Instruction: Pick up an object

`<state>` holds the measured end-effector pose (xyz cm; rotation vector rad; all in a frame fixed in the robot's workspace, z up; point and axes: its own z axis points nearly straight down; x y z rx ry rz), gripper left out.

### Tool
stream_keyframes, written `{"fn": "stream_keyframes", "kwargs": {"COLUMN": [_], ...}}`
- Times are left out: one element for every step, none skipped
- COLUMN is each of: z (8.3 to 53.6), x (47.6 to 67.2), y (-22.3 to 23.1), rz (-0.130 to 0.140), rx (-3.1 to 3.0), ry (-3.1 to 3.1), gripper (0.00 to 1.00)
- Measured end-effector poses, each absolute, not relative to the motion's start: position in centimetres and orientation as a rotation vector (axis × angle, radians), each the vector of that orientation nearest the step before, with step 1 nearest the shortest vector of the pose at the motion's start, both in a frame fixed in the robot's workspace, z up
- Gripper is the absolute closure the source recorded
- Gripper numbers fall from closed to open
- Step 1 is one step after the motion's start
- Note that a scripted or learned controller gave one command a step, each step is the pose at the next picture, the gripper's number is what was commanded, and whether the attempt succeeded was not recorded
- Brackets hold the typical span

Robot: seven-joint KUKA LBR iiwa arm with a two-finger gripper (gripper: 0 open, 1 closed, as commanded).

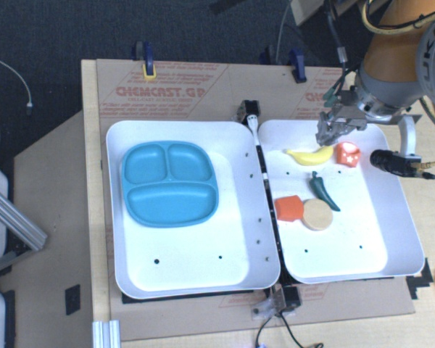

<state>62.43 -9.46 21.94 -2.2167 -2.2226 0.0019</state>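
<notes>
The right white bin (pixel 391 223) holds a yellow banana (pixel 309 155), a red die-like cube (pixel 346 155), a dark green pepper (pixel 322 191), an orange block (pixel 289 208) and a tan round disc (pixel 318 215). My gripper (pixel 330 135) hangs over the bin's far part, just above the banana's right end and left of the red cube. Nothing shows between its fingers. The grey arm with its orange band (pixel 402 31) comes in from the upper right.
The left white bin (pixel 203 259) holds a blue divided plate (pixel 170 183). A black cylinder (pixel 395 162) juts over the right bin's far right rim. Clamps and cables sit along the bench's back edge.
</notes>
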Motion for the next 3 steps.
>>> {"fn": "stream_keyframes", "kwargs": {"z": [21.1,20.7,22.5], "x": [61.8,61.2,59.9], "y": [-4.2,0.5,5.5], "rz": [0.001,0.001,-0.002], "rx": [-2.214,-2.214,-2.217], "ry": [-2.224,-2.225,-2.226], "gripper": [1.0,1.0,1.0]}}
